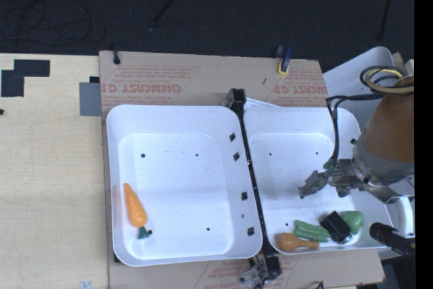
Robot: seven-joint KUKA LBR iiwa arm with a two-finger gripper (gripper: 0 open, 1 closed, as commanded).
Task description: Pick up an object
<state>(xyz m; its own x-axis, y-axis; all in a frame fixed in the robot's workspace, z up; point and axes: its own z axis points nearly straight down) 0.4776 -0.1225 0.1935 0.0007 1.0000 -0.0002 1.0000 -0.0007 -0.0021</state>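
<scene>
My gripper (pixel 328 187) hangs over the right bin (pixel 291 145), near its right side, open, with bare white bin floor showing between its fingers. Just below it, along the bin's front edge, lie a dark green pod-shaped toy (pixel 311 231), a black block (pixel 336 227), a pale green piece (pixel 353 218) and a tan-orange gourd-shaped toy (pixel 296 242). The gripper is above these and apart from them. In the left bin (pixel 176 125) an orange carrot toy (pixel 134 205) with a small green top lies near the front left corner.
A black divider strip (pixel 245 172) runs between the two bins. Both bins rest on a cardboard sheet (pixel 203 78) with a blue-and-yellow clamp (pixel 284 59) at its back edge. Cables (pixel 379 74) loop above the arm at the right.
</scene>
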